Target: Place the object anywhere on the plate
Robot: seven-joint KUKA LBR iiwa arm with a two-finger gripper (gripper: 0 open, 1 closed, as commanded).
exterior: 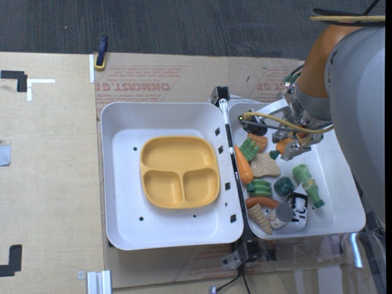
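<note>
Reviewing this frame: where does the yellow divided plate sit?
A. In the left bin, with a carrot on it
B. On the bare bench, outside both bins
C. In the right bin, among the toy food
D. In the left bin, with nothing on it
D: the yellow plate lies in the left bin with all three compartments bare; the toy food is in the right bin.

Left bin (116,182): yellow plate (180,170) sits mid-floor, open white floor all around it, nothing above. Right bin (343,195): toy food pile (269,176) crowds the left half, against the shared wall. Arm (343,72) overhangs its upper right. Bare floor along the right side.
</note>
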